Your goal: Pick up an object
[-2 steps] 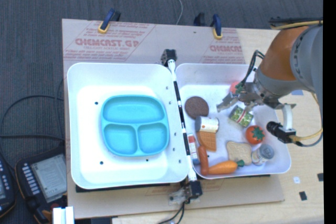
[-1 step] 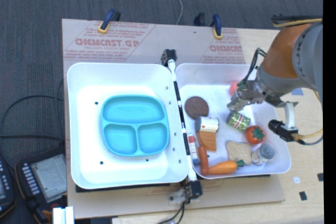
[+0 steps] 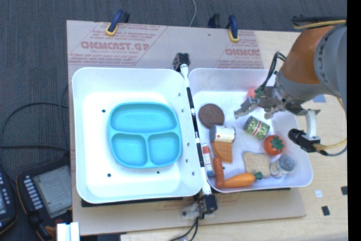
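Observation:
My gripper (image 3: 255, 112) hangs over the upper middle of the right bin (image 3: 225, 79), open, with nothing between its fingers. Just below it lies a green can (image 3: 256, 127) on its side. A red tomato (image 3: 274, 144) sits right of the can. Around these lie a brown round cookie (image 3: 211, 114), a white and brown block (image 3: 224, 134), an orange cracker (image 3: 224, 151), a toast slice (image 3: 257, 162), a carrot (image 3: 239, 180), a red sausage (image 3: 217, 166) and a small silver tin (image 3: 285, 164). A small red object (image 3: 251, 92) peeks out behind the gripper.
The left bin (image 3: 90, 178) holds a blue divided plate (image 3: 145, 134). A raised rim between the bins (image 3: 192, 121) separates them. The grey arm with its orange band (image 3: 307, 62) comes in from the right, and a black cable end (image 3: 302, 140) hangs over the bin's right wall.

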Robot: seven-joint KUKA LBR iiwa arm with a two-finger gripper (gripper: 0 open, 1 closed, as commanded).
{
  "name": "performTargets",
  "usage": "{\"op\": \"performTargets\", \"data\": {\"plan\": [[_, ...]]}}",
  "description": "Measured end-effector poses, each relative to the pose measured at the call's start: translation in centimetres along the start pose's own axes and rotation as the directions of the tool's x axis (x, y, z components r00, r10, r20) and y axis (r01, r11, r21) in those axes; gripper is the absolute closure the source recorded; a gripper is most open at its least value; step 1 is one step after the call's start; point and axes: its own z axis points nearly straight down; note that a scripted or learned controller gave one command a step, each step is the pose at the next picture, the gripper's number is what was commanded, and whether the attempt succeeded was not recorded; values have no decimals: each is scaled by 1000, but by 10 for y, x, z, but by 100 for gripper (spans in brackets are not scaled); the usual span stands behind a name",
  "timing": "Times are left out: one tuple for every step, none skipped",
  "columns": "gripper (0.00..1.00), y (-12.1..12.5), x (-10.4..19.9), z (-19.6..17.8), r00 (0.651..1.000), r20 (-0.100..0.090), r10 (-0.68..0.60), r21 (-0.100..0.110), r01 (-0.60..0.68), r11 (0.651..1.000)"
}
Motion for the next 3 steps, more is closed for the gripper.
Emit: {"op": "performTargets", "data": {"plan": [[0,-41,30,30,1000,0,1,1,-1,1000],[100,-40,30,20,1000,-1,0,0,0,1000],[100,-102,98,-67,1000,-6,-2,12,2,1000]]}}
